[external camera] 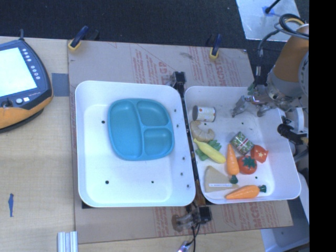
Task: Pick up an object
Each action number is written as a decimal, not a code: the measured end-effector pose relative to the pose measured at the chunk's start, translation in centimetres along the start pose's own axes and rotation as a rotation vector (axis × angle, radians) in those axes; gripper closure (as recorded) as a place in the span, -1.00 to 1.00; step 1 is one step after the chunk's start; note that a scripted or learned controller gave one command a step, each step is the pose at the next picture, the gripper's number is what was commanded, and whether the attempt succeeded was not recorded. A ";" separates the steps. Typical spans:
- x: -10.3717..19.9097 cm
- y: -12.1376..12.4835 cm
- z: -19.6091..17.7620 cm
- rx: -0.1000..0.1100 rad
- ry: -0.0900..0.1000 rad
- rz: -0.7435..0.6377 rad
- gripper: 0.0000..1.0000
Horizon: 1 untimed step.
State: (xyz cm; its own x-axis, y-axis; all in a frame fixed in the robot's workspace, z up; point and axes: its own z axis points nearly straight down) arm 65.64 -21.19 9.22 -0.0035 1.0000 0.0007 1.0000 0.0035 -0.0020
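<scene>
Objects for picking lie crowded in the right bin (pixel 286 193): a small cylindrical can (pixel 204 113) on its side near the bin's upper left, a pale lumpy piece (pixel 202 132) below it, a yellow corn cob (pixel 209 151) slanting beside that, an upright carrot (pixel 232 160), a green patterned block (pixel 242 142), a red strawberry (pixel 259 153), a red tomato (pixel 247 164), a tan wedge (pixel 218 180) and a second carrot (pixel 244 192) lying along the lower wall. The hand (pixel 251 103) hangs over the bare upper part of that bin, fingers spread apart with nothing between them, well apart from the toys. The left bin (pixel 94 188) holds a blue divided plate (pixel 140 128). A tablet-like pendant (pixel 21 83) rests on the counter (pixel 31 182) at far left.
</scene>
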 end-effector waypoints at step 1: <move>0.0 -4.0 0.1 0.002 -0.001 -0.001 -1.00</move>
State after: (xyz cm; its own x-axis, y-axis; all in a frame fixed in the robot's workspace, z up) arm 61.68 -21.19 9.17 -0.0047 1.0000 -0.0007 1.0000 0.0047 -0.0042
